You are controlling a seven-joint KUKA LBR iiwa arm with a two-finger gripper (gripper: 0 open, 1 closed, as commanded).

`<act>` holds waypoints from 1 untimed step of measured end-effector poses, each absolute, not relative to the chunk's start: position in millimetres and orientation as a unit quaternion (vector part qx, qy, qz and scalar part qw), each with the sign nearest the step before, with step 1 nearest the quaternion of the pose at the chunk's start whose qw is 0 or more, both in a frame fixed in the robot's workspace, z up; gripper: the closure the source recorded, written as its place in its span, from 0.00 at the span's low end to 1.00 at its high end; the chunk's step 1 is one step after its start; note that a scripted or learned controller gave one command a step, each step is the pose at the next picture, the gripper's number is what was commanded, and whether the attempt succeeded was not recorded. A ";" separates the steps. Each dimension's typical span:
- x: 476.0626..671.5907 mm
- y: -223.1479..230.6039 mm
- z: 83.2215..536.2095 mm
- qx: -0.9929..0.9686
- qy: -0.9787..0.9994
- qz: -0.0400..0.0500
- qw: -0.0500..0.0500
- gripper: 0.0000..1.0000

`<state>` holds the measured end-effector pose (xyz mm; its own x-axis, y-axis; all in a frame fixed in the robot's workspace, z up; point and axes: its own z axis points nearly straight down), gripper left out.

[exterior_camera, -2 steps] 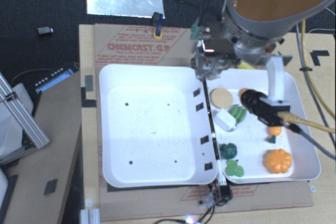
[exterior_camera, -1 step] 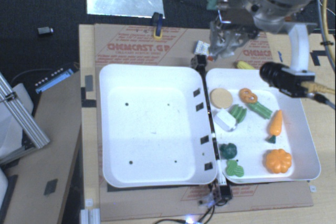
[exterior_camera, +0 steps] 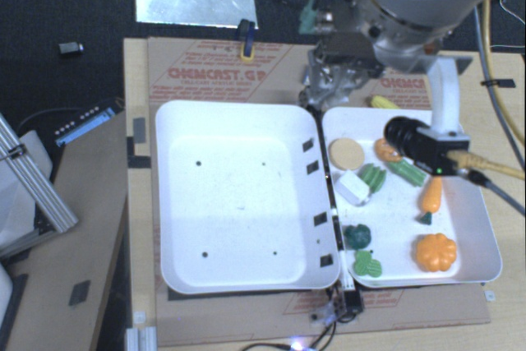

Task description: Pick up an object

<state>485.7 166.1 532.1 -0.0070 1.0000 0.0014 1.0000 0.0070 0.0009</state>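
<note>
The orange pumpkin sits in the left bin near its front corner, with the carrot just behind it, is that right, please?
Not quite: the camera view shows the orange pumpkin in the right bin, not the left bin. The rest holds: it lies near the front corner, with the carrot just behind it.

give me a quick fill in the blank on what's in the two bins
1. The toy food lies in the ____ bin as the camera sees it.
2. The pumpkin is coloured ____.
3. The carrot lies ____ the pumpkin in the picture.
4. The tan disc has a ____ outline.

Missing words: right; orange; above; round
</note>
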 end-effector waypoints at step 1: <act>486.3 191.5 508.7 -0.705 -0.709 0.000 0.000 1.00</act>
